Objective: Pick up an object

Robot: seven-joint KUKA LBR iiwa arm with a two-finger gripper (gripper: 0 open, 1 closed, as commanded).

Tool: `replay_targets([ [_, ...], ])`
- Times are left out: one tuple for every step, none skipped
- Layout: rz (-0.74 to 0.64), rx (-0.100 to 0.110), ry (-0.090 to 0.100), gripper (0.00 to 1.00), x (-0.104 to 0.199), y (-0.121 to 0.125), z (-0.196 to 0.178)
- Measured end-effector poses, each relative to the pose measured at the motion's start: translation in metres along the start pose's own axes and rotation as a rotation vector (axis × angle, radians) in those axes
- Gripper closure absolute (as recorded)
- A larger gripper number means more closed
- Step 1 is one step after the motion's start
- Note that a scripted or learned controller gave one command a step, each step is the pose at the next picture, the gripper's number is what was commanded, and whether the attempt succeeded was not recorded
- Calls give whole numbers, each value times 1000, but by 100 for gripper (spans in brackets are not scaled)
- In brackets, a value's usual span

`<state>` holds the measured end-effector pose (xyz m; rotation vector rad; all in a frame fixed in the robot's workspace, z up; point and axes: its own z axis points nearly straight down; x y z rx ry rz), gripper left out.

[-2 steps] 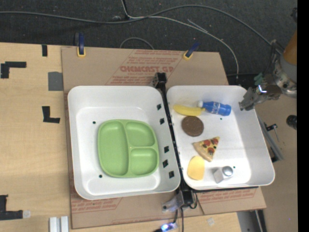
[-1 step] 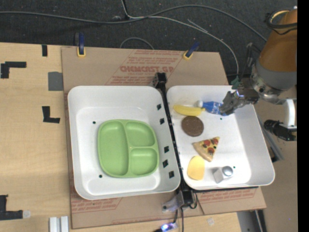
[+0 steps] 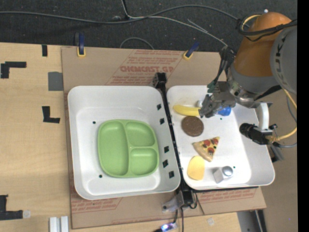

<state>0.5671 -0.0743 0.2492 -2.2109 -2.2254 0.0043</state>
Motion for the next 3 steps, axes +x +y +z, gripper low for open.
replay_targets([
  [-1, -2, 0, 100, 59, 3, -1],
  [-1, -1, -1, 100, 114, -1, -2],
  [0, 1, -2, 100, 164, -11, 18],
])
